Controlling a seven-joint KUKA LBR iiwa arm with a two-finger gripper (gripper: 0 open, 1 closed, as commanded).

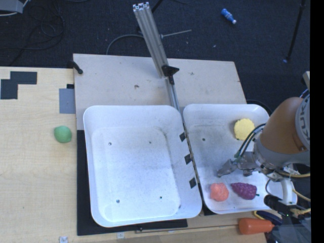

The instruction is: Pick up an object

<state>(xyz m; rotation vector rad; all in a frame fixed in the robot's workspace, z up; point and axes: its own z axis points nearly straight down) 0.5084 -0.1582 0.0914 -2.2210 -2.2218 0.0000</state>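
Note:
The right bin point(212, 118) holds three objects. A yellow lump point(243, 128) lies near its far right side. A pink-orange ball point(218, 192) and a purple grape bunch point(244, 190) rest side by side near the front rim. My gripper point(229, 168) hangs over the middle of this bin, above and between the pink ball and the yellow lump. Its fingers point(223, 170) point left and nothing shows between them. The arm's orange band point(284, 126) sits at the right.
The left bin point(101, 120) stands beside the right one. A green ball point(63, 134) lies on the wooden bench at the left. A metal rail point(154, 37) slants in from the top. An orange tool point(255, 225) and cables lie at the front right.

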